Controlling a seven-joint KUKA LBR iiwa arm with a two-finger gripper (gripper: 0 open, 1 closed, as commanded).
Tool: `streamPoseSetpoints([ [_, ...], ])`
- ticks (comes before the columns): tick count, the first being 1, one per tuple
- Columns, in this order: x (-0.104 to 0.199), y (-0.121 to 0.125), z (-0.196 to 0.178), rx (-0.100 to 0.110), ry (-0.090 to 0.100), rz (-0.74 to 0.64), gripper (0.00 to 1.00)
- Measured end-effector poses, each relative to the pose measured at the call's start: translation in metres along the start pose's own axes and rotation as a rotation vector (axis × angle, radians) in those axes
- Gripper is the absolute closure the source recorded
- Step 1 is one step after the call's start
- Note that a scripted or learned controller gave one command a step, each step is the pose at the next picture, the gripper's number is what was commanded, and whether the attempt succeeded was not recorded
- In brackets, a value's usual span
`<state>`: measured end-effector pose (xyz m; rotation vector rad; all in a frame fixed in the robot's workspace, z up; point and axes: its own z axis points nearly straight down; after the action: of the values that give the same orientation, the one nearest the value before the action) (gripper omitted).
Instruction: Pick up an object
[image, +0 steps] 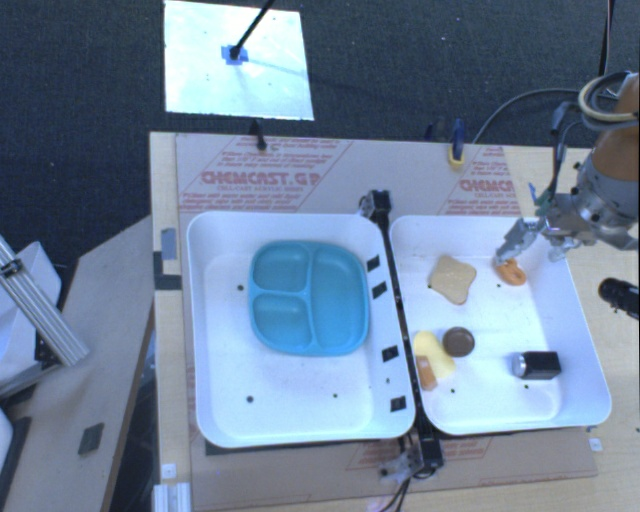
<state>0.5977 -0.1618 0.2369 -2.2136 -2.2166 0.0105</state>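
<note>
Hand (527, 243) open, holds nothing, hovers at far right corner of right bin (580, 330). Orange piece (512, 272) lies just below hand, near bin's far edge, almost under fingertips.

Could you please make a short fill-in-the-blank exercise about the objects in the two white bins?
1. The blue divided plate lies in the ______ bin of the view.
2. The slice of toast lies in the ______ bin of the view.
3. The gripper hangs above the small ______ object near the right bin's far edge.
4. The round brown piece lies between the yellow piece and the ______ block.

Missing words: left; right; orange; black
</note>
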Motion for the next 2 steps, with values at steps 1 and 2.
streamPoseSetpoints([
  [1, 0.001, 0.002, -0.008, -0.013, -0.002, -0.003, 0.00],
  [2, 0.003, -0.003, 0.035, -0.012, -0.002, -0.001, 0.00],
])
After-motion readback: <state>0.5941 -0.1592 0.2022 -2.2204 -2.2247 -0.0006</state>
